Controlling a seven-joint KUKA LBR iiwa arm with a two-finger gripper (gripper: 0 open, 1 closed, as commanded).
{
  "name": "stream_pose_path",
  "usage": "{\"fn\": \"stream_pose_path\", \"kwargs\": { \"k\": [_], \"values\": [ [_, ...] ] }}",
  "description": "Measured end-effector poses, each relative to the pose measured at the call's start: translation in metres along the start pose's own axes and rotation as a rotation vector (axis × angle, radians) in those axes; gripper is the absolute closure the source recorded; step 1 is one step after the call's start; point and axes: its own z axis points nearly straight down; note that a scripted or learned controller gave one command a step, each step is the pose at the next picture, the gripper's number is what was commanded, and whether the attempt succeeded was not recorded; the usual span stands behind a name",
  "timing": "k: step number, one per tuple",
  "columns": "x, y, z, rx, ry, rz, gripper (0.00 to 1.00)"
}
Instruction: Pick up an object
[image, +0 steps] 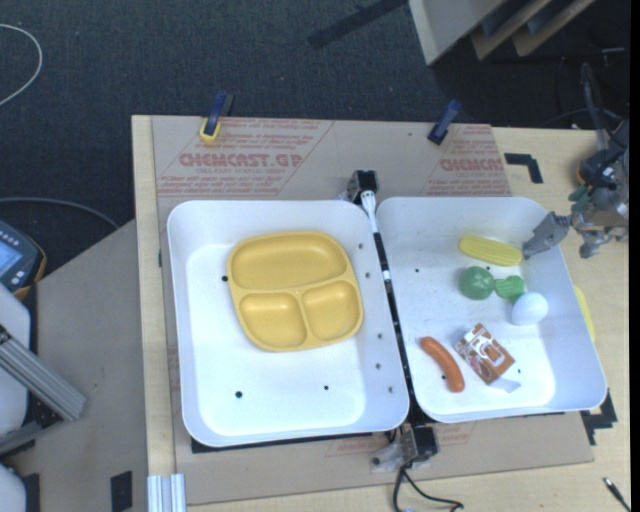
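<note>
The right bin (440, 235) holds several small items. A yellow corn-like piece (490, 250) lies near its back, with a green vegetable (478, 283) and a smaller green piece (511, 288) just in front of it. A white ball (529, 308) sits beside those. Toward the front are an orange-red sausage (443, 362) and a brown-and-white packet (485, 355). My gripper (568, 238) hangs over the bin's back right rim, just right of the yellow piece. It is open, one finger (543, 236) splayed toward that piece, and nothing is between the fingers.
The left bin (200, 370) carries a yellow divided plate (295, 290). A thin yellow strip (583, 315) lies on the right bin's outer rim. Two clamps (212, 118) (444, 122) grip the cardboard sheet at the back. A cable connector (364, 185) sits between the bins.
</note>
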Motion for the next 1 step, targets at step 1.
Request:
{"fn": "stream_pose_path", "kwargs": {
  "k": [1],
  "values": [
    [0.0458,-0.0607,0.1073,0.011,0.006,0.001,0.00]
  ]
}}
